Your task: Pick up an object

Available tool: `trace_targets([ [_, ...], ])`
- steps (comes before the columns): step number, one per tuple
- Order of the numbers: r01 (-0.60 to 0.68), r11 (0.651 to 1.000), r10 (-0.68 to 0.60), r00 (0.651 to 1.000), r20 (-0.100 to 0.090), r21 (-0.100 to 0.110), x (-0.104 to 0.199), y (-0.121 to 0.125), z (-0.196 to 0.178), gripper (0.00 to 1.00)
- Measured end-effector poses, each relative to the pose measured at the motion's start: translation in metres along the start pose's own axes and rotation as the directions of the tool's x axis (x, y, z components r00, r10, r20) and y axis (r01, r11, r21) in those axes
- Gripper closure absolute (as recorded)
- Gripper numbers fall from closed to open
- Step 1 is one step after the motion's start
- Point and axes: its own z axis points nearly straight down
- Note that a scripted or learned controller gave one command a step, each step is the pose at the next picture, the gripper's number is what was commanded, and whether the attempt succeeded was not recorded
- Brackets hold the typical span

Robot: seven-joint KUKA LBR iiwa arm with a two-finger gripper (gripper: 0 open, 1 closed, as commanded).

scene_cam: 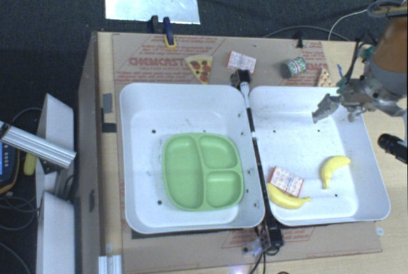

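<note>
My gripper (338,111) hangs over the back right part of the right bin (299,113), its two fingers spread apart with nothing between them, so it is open. Well in front of it, a small yellow banana (334,168) lies on the bin floor. A second, longer banana (287,199) rests near the bin's front left corner, partly under a red-and-white packet (286,181). All three objects lie clear of the gripper.
A green divided plate (204,171) sits in the left bin (146,113). On the cardboard behind the bins lie a toy pizza slice (200,67), another packet (241,62), a small can (295,66) and a cracker (324,77). Cables run along the ridge between the bins.
</note>
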Motion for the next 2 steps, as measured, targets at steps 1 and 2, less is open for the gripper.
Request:
trace_targets([
  [1, -0.003, 1.0, 0.003, 1.0, 0.001, 0.002, -0.063, -0.048, 0.069, 0.0],
  [2, -0.001, 1.0, 0.001, 1.0, 0.0, 0.0, -0.062, -0.067, 0.157, 0.0],
])
